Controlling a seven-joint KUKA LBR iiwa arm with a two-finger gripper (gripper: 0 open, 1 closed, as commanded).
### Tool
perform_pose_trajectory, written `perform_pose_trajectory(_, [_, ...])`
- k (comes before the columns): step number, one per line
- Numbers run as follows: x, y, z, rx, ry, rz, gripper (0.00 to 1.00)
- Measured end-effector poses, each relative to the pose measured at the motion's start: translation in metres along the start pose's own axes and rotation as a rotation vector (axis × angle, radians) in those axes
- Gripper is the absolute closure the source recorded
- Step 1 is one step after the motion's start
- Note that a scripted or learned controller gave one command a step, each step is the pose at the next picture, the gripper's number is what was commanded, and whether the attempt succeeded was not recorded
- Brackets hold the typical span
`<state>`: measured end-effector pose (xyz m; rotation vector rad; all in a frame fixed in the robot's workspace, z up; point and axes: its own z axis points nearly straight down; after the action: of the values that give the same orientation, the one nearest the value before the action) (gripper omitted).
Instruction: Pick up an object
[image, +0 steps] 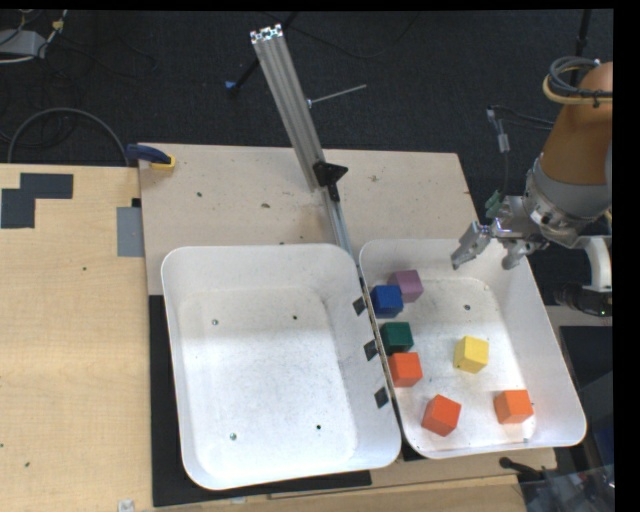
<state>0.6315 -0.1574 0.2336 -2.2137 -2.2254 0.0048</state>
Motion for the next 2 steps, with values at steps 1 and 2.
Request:
perform_pose_trajectory(1, [0.0, 0.026, 0.037, -0.002, -0.001, 0.0, 0.0])
perform_pose_trajectory(2, [0.032, -0.095, 0.118, -0.028, -0.008, 0.004, 0.0])
